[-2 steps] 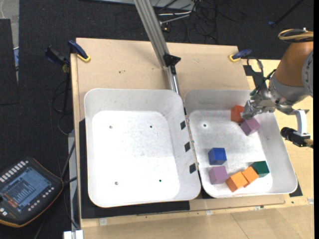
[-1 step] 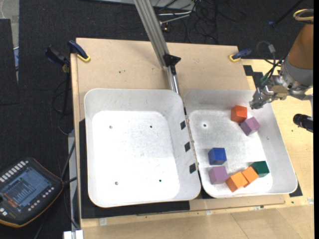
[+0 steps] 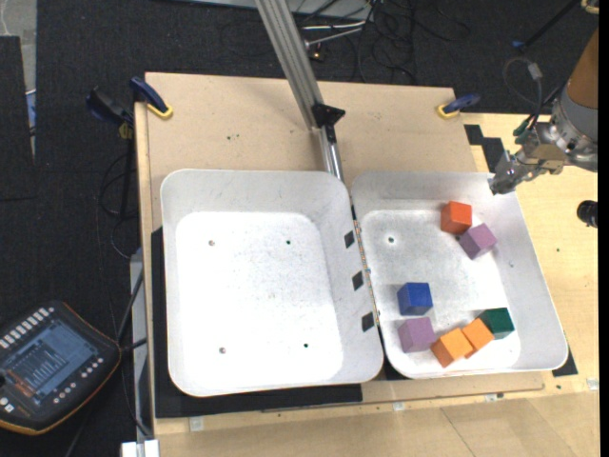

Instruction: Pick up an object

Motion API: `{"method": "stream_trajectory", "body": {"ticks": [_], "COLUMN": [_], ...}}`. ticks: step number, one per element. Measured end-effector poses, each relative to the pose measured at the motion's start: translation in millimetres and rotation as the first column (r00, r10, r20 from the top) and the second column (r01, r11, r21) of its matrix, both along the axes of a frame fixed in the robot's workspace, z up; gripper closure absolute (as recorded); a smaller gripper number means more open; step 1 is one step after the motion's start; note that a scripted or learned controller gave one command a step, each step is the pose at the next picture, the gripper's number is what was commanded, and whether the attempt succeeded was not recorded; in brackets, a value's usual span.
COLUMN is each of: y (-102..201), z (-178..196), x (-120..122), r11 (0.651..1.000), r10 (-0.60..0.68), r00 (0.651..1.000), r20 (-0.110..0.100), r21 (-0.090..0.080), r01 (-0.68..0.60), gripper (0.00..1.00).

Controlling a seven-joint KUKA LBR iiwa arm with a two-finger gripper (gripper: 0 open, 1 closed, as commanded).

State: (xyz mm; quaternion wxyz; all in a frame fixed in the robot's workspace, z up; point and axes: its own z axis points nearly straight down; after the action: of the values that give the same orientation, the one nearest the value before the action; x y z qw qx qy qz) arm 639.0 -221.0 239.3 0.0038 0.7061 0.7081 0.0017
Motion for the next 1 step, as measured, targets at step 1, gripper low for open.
{"method": "stream_trajectory", "body": {"ticks": [1], "y": [-0.1], "z": [16.7], "x": [1.1], "r11": [1.000], "r10": [0.000], "r00": [1.000], "r20": [-0.003], "r21": [0.001], "r01": [0.000], "gripper": [1.00]}}
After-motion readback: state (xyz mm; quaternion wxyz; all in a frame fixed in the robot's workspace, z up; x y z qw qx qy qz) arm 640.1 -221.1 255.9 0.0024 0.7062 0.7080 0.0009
